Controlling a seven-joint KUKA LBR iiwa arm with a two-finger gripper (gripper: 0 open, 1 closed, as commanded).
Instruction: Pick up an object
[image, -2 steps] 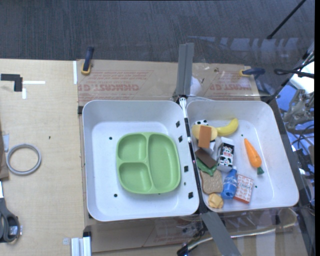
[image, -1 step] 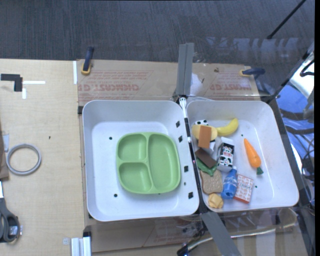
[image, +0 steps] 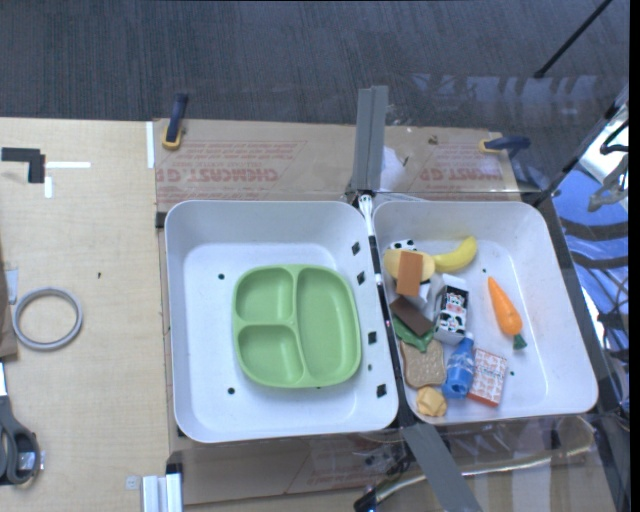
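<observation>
Two bins: left bin (image: 190, 330) has a green divided plate (image: 297, 326); right bin (image: 560, 330) packs banana (image: 455, 254), carrot (image: 505, 306), blue bottle (image: 459, 369), cracker (image: 424, 367), crowded against the divider wall. Gripper state: can't tell.

place: lab/workshop bench | cues: clamps (image: 176, 120), tape roll (image: 45, 318), two white bins (image: 190, 300) on cardboard (image: 250, 170)

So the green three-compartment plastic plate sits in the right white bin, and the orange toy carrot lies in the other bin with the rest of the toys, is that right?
Not quite: the camera view shows the green three-compartment plastic plate in the left white bin, not the right one. The orange toy carrot does lie in the other bin, the right white bin, with the rest of the toys.
</observation>
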